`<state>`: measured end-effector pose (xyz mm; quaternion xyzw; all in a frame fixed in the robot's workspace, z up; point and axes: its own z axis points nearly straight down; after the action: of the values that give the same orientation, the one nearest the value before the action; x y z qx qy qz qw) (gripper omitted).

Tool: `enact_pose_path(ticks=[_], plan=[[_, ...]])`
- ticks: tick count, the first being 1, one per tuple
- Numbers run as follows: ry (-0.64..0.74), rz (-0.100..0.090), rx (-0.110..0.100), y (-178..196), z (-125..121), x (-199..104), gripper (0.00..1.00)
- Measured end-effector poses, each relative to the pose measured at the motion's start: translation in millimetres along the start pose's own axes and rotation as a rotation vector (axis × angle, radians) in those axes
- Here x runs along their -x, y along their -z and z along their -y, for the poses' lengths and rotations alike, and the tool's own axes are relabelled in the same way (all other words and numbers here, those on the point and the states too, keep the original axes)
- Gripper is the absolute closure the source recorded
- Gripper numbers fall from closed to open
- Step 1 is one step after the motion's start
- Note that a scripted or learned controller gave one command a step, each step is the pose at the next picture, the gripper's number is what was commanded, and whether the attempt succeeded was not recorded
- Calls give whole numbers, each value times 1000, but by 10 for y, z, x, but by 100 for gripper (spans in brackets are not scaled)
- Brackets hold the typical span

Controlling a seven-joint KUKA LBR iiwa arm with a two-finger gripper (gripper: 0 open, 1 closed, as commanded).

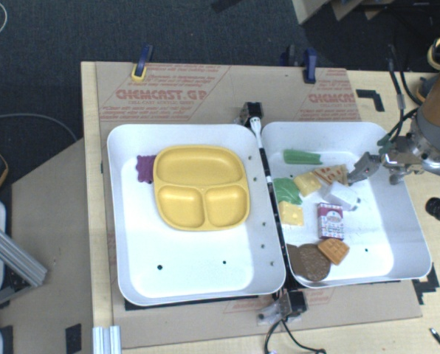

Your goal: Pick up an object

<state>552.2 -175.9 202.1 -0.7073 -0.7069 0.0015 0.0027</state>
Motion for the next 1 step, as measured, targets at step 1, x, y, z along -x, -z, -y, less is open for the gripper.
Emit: enact_pose_path(ticks=[1], plan=[[0, 0, 0, -433, -8, 19, 0]])
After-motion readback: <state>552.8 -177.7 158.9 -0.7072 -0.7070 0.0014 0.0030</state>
